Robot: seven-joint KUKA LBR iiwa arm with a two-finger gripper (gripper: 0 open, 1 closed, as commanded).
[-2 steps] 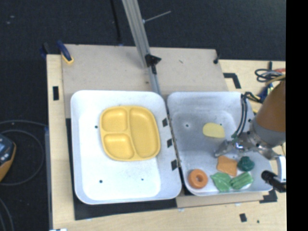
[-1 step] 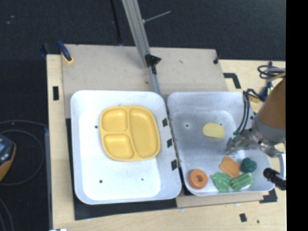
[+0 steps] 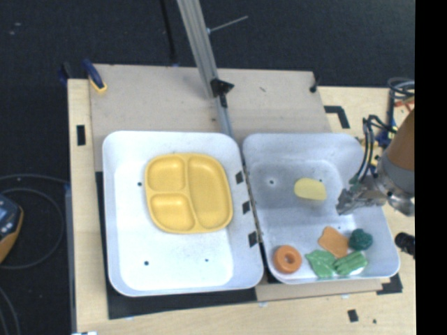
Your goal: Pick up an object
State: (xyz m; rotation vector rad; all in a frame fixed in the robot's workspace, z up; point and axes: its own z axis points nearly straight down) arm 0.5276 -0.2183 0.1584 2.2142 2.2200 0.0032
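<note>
The right bin (image 3: 279, 152) holds a yellow lemon-shaped piece (image 3: 310, 189) near its middle. Along its front lie an orange ring (image 3: 287, 259), an orange wedge (image 3: 334, 241), a dark green broccoli-like piece (image 3: 360, 240) and two light green pieces (image 3: 335, 264). My gripper (image 3: 351, 201) hangs at the bin's right side, just right of the yellow piece and above the orange wedge. Nothing shows between its tips.
The left bin (image 3: 126, 257) carries a yellow divided plate (image 3: 188, 192). A metal pole (image 3: 199, 40) rises behind the bins. The arm's wrist and cables (image 3: 391, 159) stand over the right bin's right rim.
</note>
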